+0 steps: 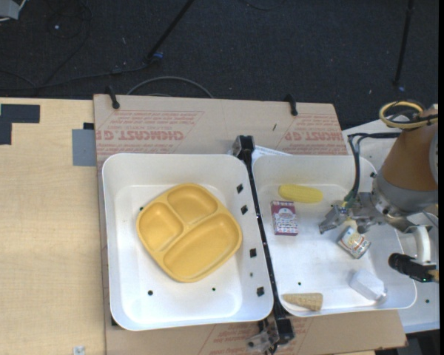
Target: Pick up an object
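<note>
The right bin point(311, 261) holds several small objects. A yellow banana-like piece point(300, 193) lies near its far side, and a small red and white box point(283, 217) sits just in front of it. A small tin can point(354, 242) lies on its side toward the right. A white crumpled cup point(366, 285) rests near the front right corner, and a tan wedge point(303, 300) lies against the front wall. My gripper point(342, 219) hangs low over the right half of this bin, just above and left of the can. Nothing shows as lifted.
The left bin point(126, 272) holds a yellow divided plate point(189, 231). A black divider point(253, 228) runs between the bins. The grey arm with its orange band point(411, 161) comes in over the right bin's right wall. Bare bin floor lies between the box and the can.
</note>
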`<state>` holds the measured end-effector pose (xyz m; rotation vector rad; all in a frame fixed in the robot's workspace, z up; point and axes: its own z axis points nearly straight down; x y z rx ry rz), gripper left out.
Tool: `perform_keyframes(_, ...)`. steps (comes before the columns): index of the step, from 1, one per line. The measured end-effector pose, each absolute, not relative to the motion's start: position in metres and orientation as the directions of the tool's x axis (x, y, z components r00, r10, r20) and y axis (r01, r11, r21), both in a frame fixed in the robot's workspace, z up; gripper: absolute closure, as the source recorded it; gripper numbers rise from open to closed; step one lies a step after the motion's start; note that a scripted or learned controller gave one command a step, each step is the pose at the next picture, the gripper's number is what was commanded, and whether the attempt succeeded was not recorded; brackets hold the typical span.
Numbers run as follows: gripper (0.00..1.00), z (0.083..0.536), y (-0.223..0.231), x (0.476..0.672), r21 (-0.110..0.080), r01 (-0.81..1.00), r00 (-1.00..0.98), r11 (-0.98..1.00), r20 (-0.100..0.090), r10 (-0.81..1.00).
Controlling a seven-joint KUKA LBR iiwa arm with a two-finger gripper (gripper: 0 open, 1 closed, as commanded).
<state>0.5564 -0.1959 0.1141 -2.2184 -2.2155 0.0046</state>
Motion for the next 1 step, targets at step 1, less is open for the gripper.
perform_keyframes(1,1.0,0.1266,-0.1969,0.557,-0.004,1.0,0.003,-0.003,0.001,1.0)
